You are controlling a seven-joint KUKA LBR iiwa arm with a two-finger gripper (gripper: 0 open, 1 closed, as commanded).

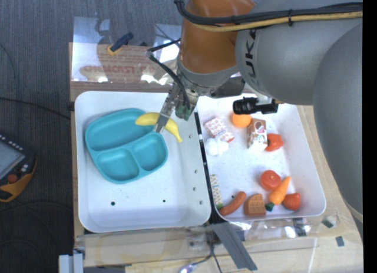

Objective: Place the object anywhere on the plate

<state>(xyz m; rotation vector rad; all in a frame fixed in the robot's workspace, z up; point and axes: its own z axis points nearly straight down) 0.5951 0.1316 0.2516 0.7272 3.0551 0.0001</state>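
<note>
A yellow banana [146, 119] sits at the upper right rim of the blue three-compartment plate [123, 163], which lies in the left white bin [141, 207]. My gripper [162, 121] comes down from the orange-banded wrist at a slant. Its dark fingers cross the middle of the banana and are shut on it. The banana's two ends stick out on either side of the fingers, the left end over the plate's top compartment, the right end past the rim. The banana's middle is hidden behind the fingers.
The right bin [247, 165] holds several toy foods: an orange [240, 119], a small carton [257, 133], a tomato [270, 179], a carrot [280, 190], a sausage [231, 203] and a bread slice [255, 205]. The arm's bulk hangs over the top right.
</note>
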